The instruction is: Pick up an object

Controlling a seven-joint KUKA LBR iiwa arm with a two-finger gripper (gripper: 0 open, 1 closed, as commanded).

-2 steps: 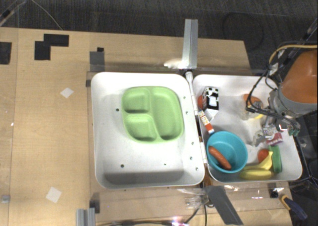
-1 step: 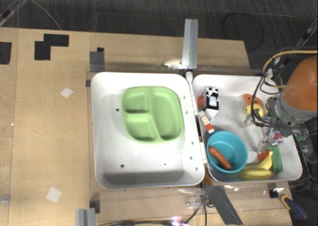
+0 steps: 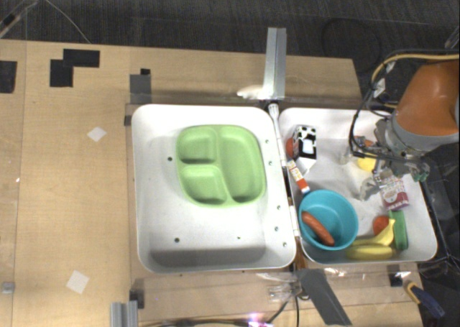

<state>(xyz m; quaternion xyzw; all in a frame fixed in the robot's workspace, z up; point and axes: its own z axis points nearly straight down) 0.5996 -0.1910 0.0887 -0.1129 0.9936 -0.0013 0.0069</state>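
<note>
A: What was seen from the overhead camera view?

B: Two white bins were seen side by side. In the left bin [image 3: 154, 174] a green divided tray [image 3: 218, 164] was laid, nothing else beside it. In the right bin [image 3: 338, 128] the loose items were crowded: a blue bowl [image 3: 338, 210] with an orange-red piece [image 3: 318, 227] inside it, a banana [image 3: 371, 250] along the near wall, a green item [image 3: 399, 232] just beside it, a black-and-white box [image 3: 307, 141] near the divider, and a red-capped tube [image 3: 297, 178] laid along that divider.

A: And the arm?

B: The gripper [image 3: 388, 174] was lowered over the right side of the right bin, just above a small red-and-white packet [image 3: 395, 195].

A: Was the packet gripped?

B: That could not be told. The wrist, with its orange band [image 3: 431, 99] and cables, was set in front of the fingers, and the spread of the jaws could not be made out. A yellow item [image 3: 366, 163] near the gripper was partly hidden as well.
</note>
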